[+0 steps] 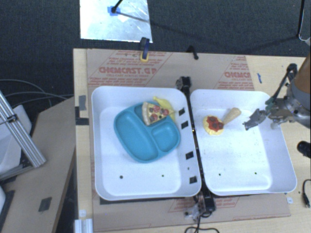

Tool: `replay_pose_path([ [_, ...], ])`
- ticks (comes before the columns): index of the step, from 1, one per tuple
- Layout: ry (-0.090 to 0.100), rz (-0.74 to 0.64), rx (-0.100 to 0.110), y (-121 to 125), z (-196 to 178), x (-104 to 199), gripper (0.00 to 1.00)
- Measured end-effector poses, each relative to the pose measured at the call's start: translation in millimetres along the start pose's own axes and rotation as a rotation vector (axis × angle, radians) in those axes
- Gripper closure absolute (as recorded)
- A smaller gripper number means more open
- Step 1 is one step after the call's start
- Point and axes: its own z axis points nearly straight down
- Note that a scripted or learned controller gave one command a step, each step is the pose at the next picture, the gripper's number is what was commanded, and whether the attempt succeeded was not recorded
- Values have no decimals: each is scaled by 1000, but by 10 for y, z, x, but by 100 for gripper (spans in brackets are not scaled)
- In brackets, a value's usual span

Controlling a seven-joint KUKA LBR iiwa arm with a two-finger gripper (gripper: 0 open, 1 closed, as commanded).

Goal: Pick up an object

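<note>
Camera view, looking down at a slant on a bench [272, 212] that bears two shallow white bins set side by side, their inner walls meeting along a dark seam fitted with black clips. Nearest the viewer, the front halves of both bins are bare white floor marked only by a few small dark dots, giving open room along the near rims. In the right bin [243, 178] a toy food piece [219, 122], with a yellow base, red topping and a tan handle-like end, lies in the upper left part of the floor, near the inner wall and well clear of the other three walls. The gripper [249, 124] sits just to the right of that piece, low over the same bin and apart from it, with the grey arm entering from the right edge; whether its claw is spread or closed cannot be told, and nothing is seen between its tips. In the left bin [112, 178] a blue divided plate [141, 140] rests at the centre, with a toy pizza slice [155, 113] on its upper compartment and a yellow piece [165, 104] just behind it, against the plate's far rim. Beyond the bins lies brown printed cardboard [126, 67], then dark carpet bearing a reflective square sheet [97, 13]. A metal frame [19, 135] and cables stand at the far left.
</note>
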Motion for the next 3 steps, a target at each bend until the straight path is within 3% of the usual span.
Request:
replay_pose_path([
  [1,5,-12,-4,464,-79,1107,0],
  [2,5,-8,9,-163,459,1879,0],
  [3,9,-9,-17,-470,-1233,2629,0],
])
